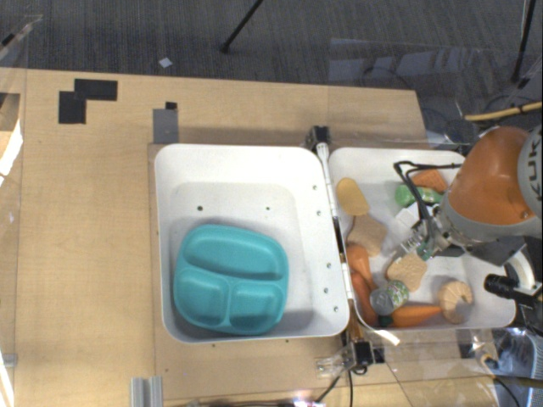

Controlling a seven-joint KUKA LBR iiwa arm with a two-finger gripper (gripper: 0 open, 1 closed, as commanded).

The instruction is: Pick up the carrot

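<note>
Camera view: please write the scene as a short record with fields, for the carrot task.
arm: reaches in from the right, over the right bin
gripper: low among the food items in the right bin
carrot: orange, lying near the front wall of the right bin, apart from the gripper
other orange pieces: one at the bin's left side, one at the back
left bin: holds a teal divided tray
task state: carrot not yet picked up
</note>
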